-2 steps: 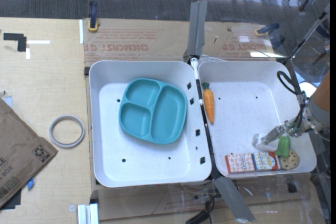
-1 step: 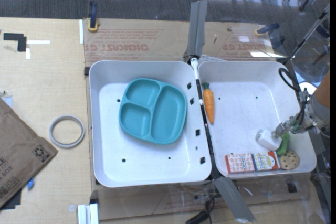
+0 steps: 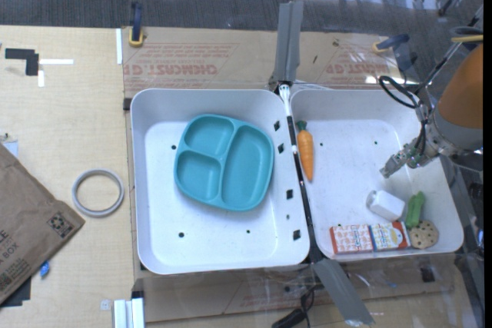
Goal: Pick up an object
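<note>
Table (image 3: 61,88) carries two white bins side by side. Left bin (image 3: 154,242): teal divided plate (image 3: 224,162). Right bin (image 3: 346,136): carrot (image 3: 306,153) along left wall; juice carton (image 3: 370,238), white block (image 3: 385,204), green piece (image 3: 415,208), cookie (image 3: 423,234) crowded at near right corner. Hand (image 3: 400,164) hovers just above that cluster, holding nothing; spread of its tips too small to tell. Judgement: white block nearest, top exposed — descend straight, straddle it, avoid green piece touching alongside.
</note>
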Robot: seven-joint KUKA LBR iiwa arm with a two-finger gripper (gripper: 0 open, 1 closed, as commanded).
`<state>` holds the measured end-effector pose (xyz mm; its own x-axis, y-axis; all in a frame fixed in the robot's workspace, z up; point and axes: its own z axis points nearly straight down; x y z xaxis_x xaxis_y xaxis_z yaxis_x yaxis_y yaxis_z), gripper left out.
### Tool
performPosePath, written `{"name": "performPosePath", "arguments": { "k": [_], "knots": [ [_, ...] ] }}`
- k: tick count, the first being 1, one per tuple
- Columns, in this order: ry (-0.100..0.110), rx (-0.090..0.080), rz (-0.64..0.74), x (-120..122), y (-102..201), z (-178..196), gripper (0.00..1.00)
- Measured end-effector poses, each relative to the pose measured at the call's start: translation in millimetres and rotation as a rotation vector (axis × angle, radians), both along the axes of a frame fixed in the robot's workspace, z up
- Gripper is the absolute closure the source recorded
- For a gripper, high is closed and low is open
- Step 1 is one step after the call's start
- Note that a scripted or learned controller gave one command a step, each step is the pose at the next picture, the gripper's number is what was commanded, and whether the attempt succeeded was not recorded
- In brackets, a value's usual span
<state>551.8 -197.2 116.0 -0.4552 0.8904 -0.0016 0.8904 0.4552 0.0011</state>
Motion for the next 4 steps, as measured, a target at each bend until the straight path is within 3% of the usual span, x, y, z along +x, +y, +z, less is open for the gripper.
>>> {"name": "performPosePath", "arguments": {
  "k": [1, 2, 3, 4],
  "knots": [
    [0.001, 0.001, 0.495, -19, 35, -24, 1.0],
    [0.001, 0.001, 0.471, -62, 21, 30, 1.0],
    [0.003, 0.001, 0.036, -74, 67, -24, 1.0],
    [0.002, -0.001, -0.049, -37, 101, 107, 1.0]
  ]
}}
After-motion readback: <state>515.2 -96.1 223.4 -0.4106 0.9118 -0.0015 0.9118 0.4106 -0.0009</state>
